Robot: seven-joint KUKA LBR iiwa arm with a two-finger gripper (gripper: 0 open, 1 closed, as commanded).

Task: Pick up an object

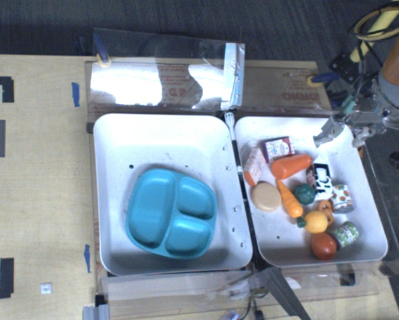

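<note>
We judge the approach step in hand: the gripper (341, 131), fingers spread and holding nothing, hangs over the upper right corner of the right bin (373, 245), and must next descend onto one item, perhaps the orange carrot (291, 166).

Reference point: the claw (338, 132).

- The left bin (113, 179), white and shallow, lay well to the view's left of the claw, beyond the shared divider.
- A blue divided plate (171, 212) with three compartments rested flat in that bin, well apart from the claw, lower and to its left in the view.
- A clear plastic panel (163, 79) stood behind the left bin, up and to the left of the claw.
- The wooden bench (33, 179) extended farthest left of the claw and carried blue tape strips (75, 93) and black corner marks (3, 89).
</note>
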